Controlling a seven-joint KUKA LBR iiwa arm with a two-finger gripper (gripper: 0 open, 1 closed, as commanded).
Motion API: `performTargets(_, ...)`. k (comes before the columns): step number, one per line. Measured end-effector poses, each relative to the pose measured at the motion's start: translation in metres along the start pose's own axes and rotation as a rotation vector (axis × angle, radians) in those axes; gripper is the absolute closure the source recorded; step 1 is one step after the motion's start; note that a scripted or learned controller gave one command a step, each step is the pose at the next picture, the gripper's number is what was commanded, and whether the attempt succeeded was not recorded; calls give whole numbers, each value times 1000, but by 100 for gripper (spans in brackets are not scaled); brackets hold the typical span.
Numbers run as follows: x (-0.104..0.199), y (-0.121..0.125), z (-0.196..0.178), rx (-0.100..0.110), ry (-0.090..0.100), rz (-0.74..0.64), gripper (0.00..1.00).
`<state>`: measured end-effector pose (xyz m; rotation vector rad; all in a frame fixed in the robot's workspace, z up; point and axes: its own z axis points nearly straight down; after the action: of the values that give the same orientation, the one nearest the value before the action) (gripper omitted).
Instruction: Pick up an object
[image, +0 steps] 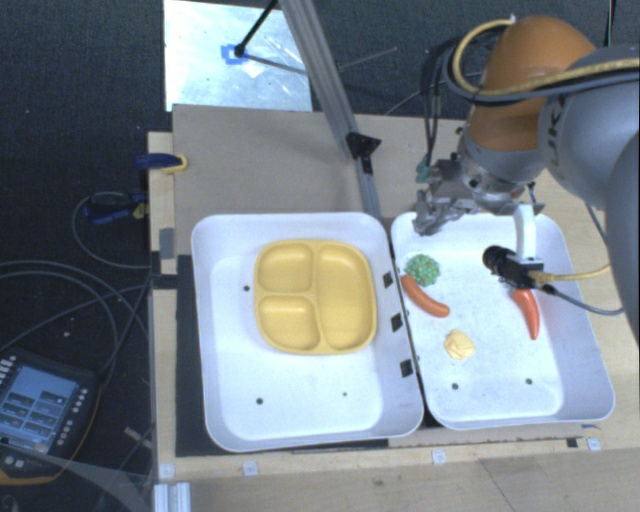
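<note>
Brown bench (260, 160) on a dark floor, two white bins side by side: in the right bin (585, 395) a small green lump (423, 268) lies near the upper left corner. It looks the likeliest pick, being the piece closest to the gripper (432, 218), which hangs over the bin's top edge just beyond it. Whether the gripper is open or closed cannot be told from this angle, and nothing can be seen held in it. Just beside the green lump, on its lower side, an orange stick (425, 296) (carrot or sausage, hard to say) lies at a slant. A pale yellow lump (459, 346) rests apart below that, and a red stick (528, 312) lies well to the right. Across the shared rim, the left bin (225, 400) carries a yellow divided plate (315, 296). The step in hand appears to be the approach, with no grasp yet made. The next move would call for lining up over one piece and descending cleanly, clear of its neighbour and the bin wall.
</note>
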<state>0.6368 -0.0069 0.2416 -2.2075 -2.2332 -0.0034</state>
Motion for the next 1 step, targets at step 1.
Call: performTargets(1, 53, -17, -3, 1, 1, 0, 100)
